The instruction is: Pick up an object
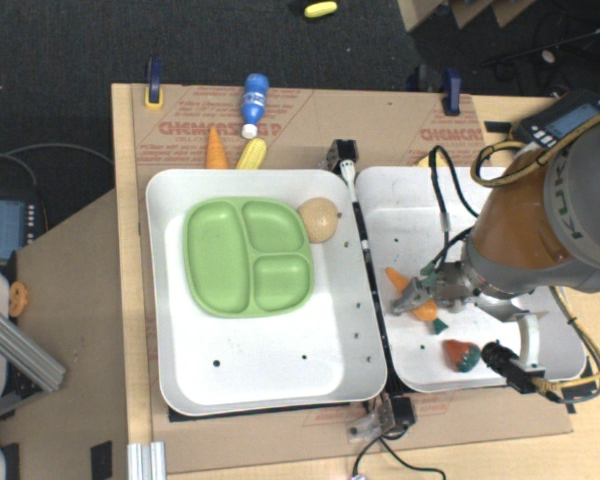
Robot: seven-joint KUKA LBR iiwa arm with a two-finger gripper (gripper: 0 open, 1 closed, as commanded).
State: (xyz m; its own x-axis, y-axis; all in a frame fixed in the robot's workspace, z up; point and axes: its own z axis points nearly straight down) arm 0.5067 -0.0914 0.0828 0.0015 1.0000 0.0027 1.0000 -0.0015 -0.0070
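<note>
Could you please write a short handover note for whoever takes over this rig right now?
Gripper: down low in the right bin, among small orange pieces; I cannot tell whether it grips anything.
Right bin: an orange piece near the left wall, another orange piece below the gripper, and a red and green toy toward the front.
Left bin: a green divided plate and a tan ball beside its upper right corner.
Behind the bins on the board: a blue and white bottle, an orange carrot, a yellow piece.
Done: nothing visibly lifted.
Left: grasp and lift one object.
</note>
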